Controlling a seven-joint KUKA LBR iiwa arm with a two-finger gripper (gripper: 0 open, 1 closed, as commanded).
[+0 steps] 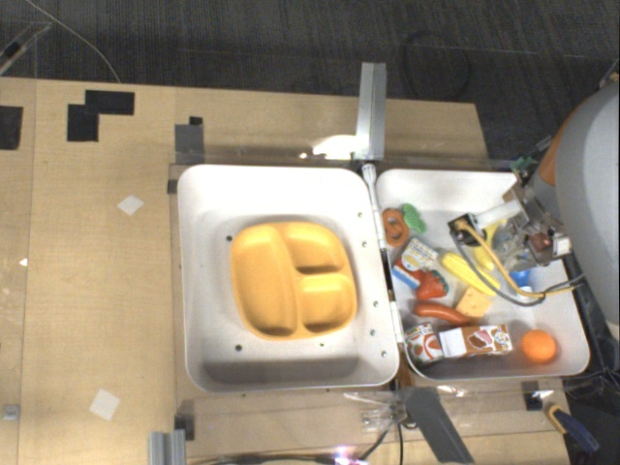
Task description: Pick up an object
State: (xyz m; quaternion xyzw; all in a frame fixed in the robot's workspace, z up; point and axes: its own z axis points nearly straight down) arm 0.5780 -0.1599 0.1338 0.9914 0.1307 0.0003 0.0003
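Note:
The right bin [484, 183] holds a heap of toy food. A yellow banana [465, 270] lies in its middle, with a cheese wedge [474, 303] and a red sausage [441, 312] just below. An orange [539, 347] sits in the near right corner, beside a small printed carton [461, 341]. A green piece [414, 218] and a brown ring-shaped piece [393, 228] lie by the bin's left wall. My gripper [533, 242] hangs low over the right side of this bin, right of the banana and above a small blue item [523, 279]. Nothing is seen between it.
The left bin [199, 260] carries a yellow divided plate [291, 279] in its middle. A metal post [372, 114] stands at the back between the bins. The grey arm [591, 182] fills the right edge. Black tape marks [97, 112] lie on the wooden bench at far left.

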